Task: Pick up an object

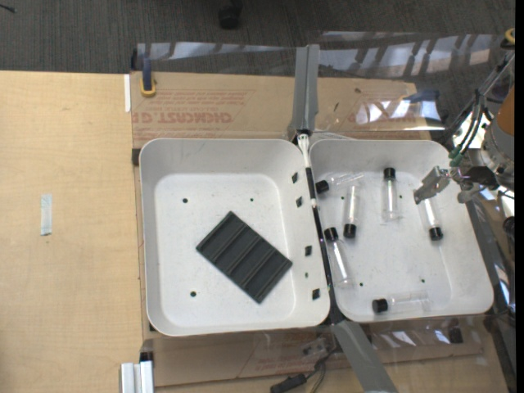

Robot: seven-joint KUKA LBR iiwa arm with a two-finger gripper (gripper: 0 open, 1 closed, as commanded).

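Observation:
Several clear tubes with black caps lie scattered in the right bin: one tube near the middle back, another tube toward the right, and a third tube near the front wall. A dark ribbed rectangular block lies at a slant in the left bin. My gripper hangs over the right bin's far right side, just above and beside the right-hand tube, with nothing visibly in it.
Brown cardboard lies behind the bins and a wooden bench top stretches to the left. A grey divider bar runs back between the bins. The arm and its cables crowd the right edge.

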